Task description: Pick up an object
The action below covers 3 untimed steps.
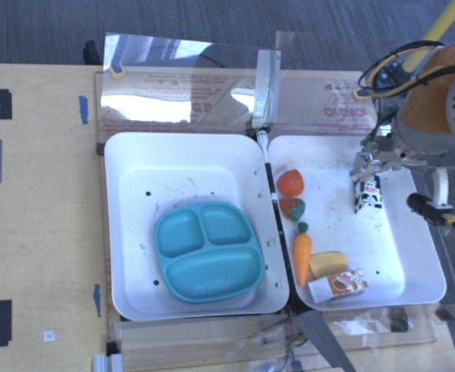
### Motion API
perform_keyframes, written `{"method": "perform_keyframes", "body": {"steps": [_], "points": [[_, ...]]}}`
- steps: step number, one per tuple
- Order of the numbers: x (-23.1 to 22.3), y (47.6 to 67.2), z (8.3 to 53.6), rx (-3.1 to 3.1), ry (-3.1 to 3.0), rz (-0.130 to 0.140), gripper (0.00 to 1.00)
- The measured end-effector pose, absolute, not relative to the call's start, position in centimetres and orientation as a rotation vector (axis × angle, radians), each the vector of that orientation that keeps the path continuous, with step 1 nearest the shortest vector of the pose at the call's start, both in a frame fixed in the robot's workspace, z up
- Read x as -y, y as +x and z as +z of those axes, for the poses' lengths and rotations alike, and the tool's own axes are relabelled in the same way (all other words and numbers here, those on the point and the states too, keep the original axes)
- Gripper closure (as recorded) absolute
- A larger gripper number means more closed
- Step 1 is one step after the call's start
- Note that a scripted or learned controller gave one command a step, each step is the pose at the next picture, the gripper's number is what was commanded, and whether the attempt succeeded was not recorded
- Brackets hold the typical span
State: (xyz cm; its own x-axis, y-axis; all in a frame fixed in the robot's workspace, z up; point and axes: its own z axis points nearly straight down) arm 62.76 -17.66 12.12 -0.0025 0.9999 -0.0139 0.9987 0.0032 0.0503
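On the wooden tabletop (33, 231) stand two white bins: the left bin (126, 161) holds a blue divided plate (208, 251), and in the right bin (413, 273) the toys lie at its 9 and 7 o'clock side, namely a tomato (291, 182), a strawberry (293, 208), a carrot (301, 257), a yellow cheese wedge (328, 263) and a small carton (339, 284). The grey and orange arm (429, 115) comes in at 2 o'clock of this bin. Its hand (369, 178) is clamped on a small black-and-white cow figure (369, 195), which hangs between the fingers above the bin floor, apart from the other toys.
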Motion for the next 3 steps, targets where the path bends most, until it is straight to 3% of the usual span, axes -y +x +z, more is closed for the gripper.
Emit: {"method": "perform_keyframes", "body": {"steps": [1, 2, 3], "points": [[18.2, 65.7, 11.1, -2.119, 2.278, 0.032, 1.00], [21.2, 62.1, 13.0, -2.119, 2.314, 0.013, 1.00], [16.4, 66.8, 20.3, -2.257, 2.176, 0.008, 1.00]]}}
